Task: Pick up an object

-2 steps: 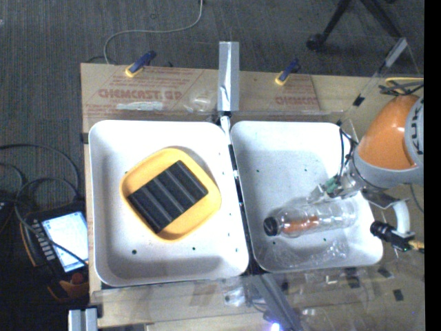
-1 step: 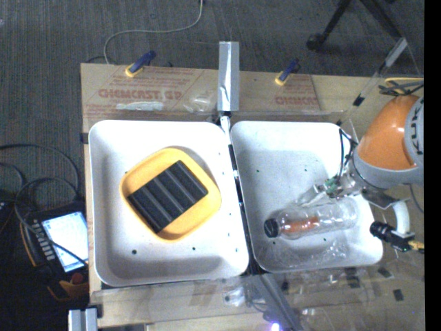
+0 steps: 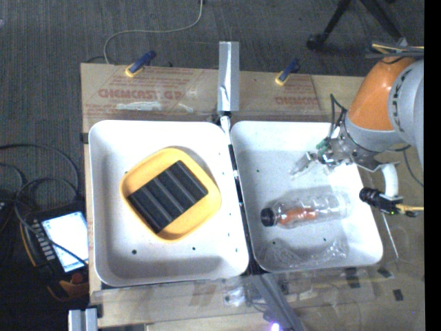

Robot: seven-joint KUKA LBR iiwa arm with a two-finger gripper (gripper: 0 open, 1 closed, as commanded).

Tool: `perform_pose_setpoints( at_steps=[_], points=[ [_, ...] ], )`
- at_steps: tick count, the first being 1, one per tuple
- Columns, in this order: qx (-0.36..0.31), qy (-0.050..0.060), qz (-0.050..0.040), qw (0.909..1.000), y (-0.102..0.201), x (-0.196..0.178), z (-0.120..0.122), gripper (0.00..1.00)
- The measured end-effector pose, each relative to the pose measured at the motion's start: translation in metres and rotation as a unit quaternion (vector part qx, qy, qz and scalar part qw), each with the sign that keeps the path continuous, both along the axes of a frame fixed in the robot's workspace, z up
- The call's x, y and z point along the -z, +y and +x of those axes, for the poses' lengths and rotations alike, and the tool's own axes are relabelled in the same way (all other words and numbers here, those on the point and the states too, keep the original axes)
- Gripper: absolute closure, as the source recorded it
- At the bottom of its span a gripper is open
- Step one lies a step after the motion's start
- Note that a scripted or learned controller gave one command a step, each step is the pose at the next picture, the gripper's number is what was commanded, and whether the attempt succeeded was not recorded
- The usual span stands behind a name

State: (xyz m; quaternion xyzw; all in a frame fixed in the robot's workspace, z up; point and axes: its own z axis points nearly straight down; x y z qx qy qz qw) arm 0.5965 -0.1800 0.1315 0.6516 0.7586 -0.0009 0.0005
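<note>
A clear plastic bottle (image 3: 311,209) with a black cap lies on its side in the right bin (image 3: 265,150), cap pointing left, with something reddish inside it. My gripper (image 3: 304,163) hovers over the back half of that bin, just above and behind the bottle and apart from it. Nothing shows in its grasp. A yellow pad with a black ribbed top (image 3: 170,192) lies flat in the middle of the left bin (image 3: 110,157).
A crumpled piece of clear plastic (image 3: 309,252) lies along the right bin's front wall. A metal post (image 3: 228,74) stands behind the seam between the bins. The arm's orange band (image 3: 375,102) hangs over the right bin's far right corner.
</note>
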Motion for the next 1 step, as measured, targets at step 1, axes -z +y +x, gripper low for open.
perform_pose_setpoints(
  at_steps=[1],
  points=[
    [-0.032,-0.007,-0.0005,0.9995,-0.0090,0.0400,-0.0453,0.00]
  ],
)
